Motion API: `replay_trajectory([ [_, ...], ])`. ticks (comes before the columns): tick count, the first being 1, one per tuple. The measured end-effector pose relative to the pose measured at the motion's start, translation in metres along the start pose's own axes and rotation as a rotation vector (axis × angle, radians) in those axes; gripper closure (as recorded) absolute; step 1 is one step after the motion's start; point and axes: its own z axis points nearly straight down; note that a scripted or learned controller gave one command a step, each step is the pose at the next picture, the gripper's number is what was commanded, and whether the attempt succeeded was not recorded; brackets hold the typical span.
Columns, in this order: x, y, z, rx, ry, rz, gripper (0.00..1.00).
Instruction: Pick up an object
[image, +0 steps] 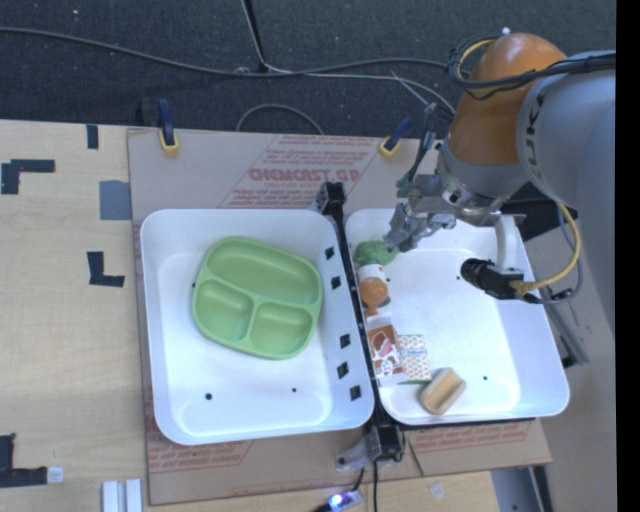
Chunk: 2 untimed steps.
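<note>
My gripper (402, 232) hangs over the far left part of the right bin (520, 350), on the grey arm with the orange band. Just below and left of its tip lies a small green object (368, 252), partly hidden by the gripper. An orange item with a white cap (373, 288) sits next to it against the bin's left wall. Nearer the front lie a red-and-white packet (383, 345), a pale printed packet (412, 353) and a tan block (442, 390). I see nothing held in the gripper.
A green compartment tray (260, 297) lies in the left bin (170, 380). A black divider strip (345, 320) runs between the bins. A black cable fitting (490, 277) hangs from the arm over the right bin. Cardboard and clamps lie behind the bins.
</note>
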Motion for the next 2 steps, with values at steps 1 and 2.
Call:
replay_trajectory([
  [1,0.055,-0.014,-0.007,-0.001,0.001,-0.002,1.00],
  [2,0.107,-0.026,0.006,0.001,0.000,-0.001,1.00],
])
